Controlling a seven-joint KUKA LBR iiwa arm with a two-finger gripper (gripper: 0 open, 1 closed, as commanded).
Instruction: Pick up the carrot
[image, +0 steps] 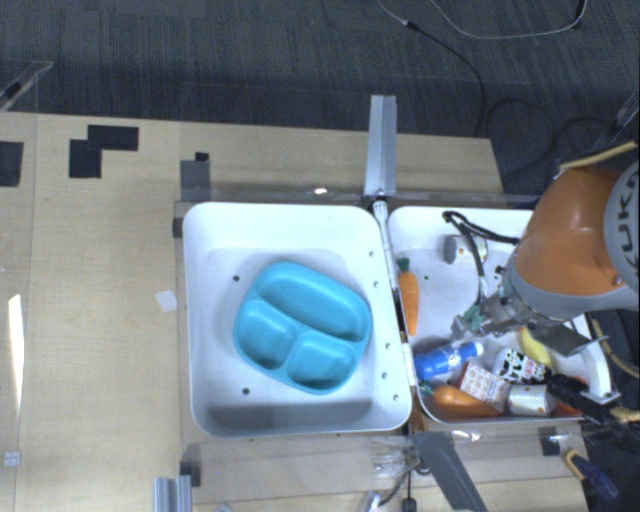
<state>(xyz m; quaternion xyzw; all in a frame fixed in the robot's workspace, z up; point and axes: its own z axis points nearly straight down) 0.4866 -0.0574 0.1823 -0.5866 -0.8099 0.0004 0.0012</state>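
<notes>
The gripper (480, 318) hangs low over the middle of the right bin (432, 232); whether its jaws are spread or pressed together cannot be told. The carrot (408, 298) lies apart from it, along that bin's left wall, green top toward the far edge. A blue bottle (446, 360) lies near the bin's front edge. The left bin (210, 330) holds a blue divided tray (302, 326).
</notes>
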